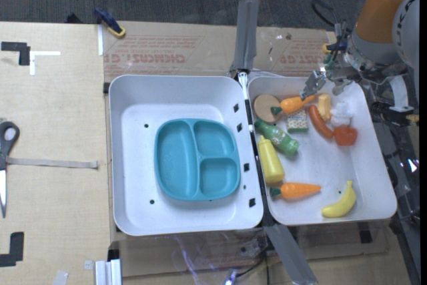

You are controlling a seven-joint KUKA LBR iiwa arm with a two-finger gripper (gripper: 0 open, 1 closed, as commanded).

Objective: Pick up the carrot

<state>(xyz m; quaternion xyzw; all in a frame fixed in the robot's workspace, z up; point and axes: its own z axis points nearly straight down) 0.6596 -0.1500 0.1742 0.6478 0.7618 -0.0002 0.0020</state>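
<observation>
Two orange carrots lie in the right bin. One carrot rests near the bin's back, between a brown round disc and a yellow piece. The other carrot lies near the front, with its green end pointing left. My gripper reaches in from the upper right and hangs just above and to the right of the back carrot's thick end, close to it. Whether it touches the carrot is unclear.
The right bin also holds a green bottle, a yellow bottle, a speckled block, a sausage, a red piece and a banana. A teal divided plate sits in the left bin.
</observation>
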